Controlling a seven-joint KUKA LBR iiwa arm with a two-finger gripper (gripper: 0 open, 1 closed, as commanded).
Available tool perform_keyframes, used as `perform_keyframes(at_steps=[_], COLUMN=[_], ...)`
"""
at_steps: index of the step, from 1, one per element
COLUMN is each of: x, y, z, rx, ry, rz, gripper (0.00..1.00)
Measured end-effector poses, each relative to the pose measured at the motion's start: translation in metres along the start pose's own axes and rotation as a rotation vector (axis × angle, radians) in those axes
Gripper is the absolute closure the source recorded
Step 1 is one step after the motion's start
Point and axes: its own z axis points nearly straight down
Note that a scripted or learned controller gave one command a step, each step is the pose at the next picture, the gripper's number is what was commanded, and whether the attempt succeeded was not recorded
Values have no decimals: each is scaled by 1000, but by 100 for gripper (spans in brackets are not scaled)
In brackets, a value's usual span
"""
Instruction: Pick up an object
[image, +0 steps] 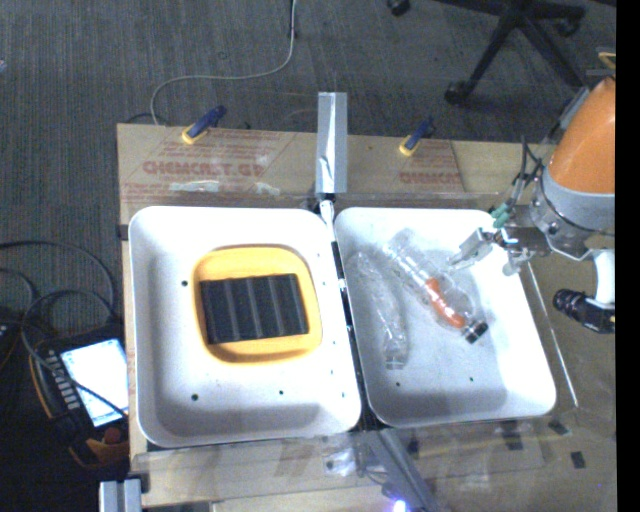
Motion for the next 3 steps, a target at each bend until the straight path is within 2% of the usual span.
perform_keyframes(at_steps=[1,2,3], x=[-47,-41,34], y=[-3,16,-5], z=[133,143,135], rx=[-5,7,-1], ry=[-2,-6,-1], rz=[-351,-276,-315], gripper=[0,0,0])
